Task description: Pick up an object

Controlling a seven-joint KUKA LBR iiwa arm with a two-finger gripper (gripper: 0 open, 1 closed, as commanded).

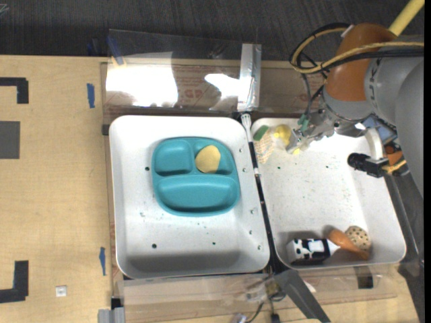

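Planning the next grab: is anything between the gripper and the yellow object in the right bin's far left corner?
Nothing visible. The gripper hangs just right of the yellow object in the right bin, with no other item between them. The black-and-white toy lies at the near edge.

yellow-white object (pixel 277 137) | lying in right bin's (pixel 323 187) far-left corner

1. A dark grey carpeted floor (pixel 168 5) is running across the top, behind the bench.
2. The light wooden benchtop (pixel 47 180) is taking up the left side, with black corner marks (pixel 17 89) and bits of blue tape (pixel 90 95) sitting on it.
3. A clear plastic sheet (pixel 175 79) is standing behind the bins and catching a bright glare.
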